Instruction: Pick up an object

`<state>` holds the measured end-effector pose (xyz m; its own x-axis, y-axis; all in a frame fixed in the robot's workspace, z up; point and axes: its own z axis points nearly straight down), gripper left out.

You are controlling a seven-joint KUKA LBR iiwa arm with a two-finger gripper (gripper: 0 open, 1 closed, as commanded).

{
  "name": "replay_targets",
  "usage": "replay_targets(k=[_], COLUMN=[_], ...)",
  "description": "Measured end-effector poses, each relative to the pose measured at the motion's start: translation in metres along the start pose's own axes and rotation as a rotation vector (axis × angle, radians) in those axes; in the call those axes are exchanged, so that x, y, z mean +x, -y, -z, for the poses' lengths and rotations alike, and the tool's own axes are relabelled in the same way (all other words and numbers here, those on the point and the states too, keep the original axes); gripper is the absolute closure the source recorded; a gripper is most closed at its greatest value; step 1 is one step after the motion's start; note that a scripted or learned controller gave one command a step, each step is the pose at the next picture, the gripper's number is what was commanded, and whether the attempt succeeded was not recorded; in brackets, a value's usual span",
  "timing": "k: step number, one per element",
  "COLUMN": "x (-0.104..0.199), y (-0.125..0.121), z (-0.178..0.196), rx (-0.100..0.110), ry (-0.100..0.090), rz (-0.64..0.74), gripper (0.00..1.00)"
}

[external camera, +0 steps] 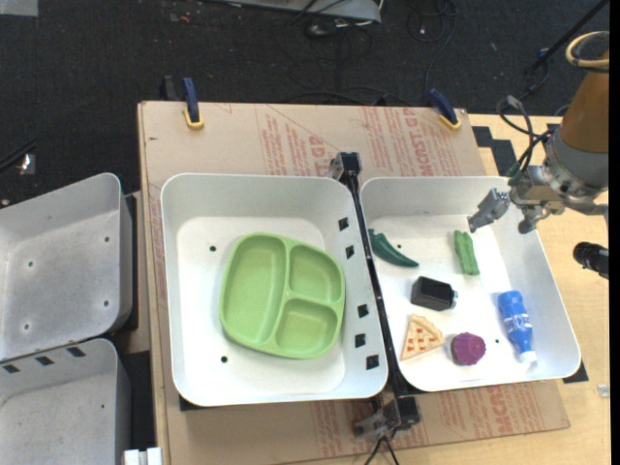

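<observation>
Camera view looks down at a slant on a desk (242, 129) carrying two shallow white bins side by side. Left bin (184, 260) holds a green divided plate (283, 296), set a little toward that bin's left wall, with bare white floor around it on every side. Right bin (552, 289) holds the loose things: a dark green pepper (391, 248) close to the dividing wall, a lighter green pod (466, 253) lying lengthwise near the middle, a black block (432, 293) below them, a pizza-slice toy (420, 339) and a purple lump (468, 349) near the front edge, and a blue bottle (514, 324) lying toward the right wall. They sit apart from one another, with white floor between (the widest bare stretch is along the bin's far edge). The jaws (511, 207) hang over the far right part of this bin, near its rim, above and to the right of the pod, touching nothing; they stand spread apart with nothing between them. The grey arm with its orange band (588, 114) comes in from the right edge.
</observation>
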<state>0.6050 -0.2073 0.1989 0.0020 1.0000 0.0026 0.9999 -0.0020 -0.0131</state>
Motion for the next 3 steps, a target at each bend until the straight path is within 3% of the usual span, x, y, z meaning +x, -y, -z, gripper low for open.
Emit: replay_targets(k=[1, 3], x=[0.001, 0.002], y=[-0.003, 0.009], z=[0.008, -0.098], rx=[-0.013, -0.009], ry=[0.003, 0.002], rz=[0.003, 0.001], gripper=[0.00, 0.00])
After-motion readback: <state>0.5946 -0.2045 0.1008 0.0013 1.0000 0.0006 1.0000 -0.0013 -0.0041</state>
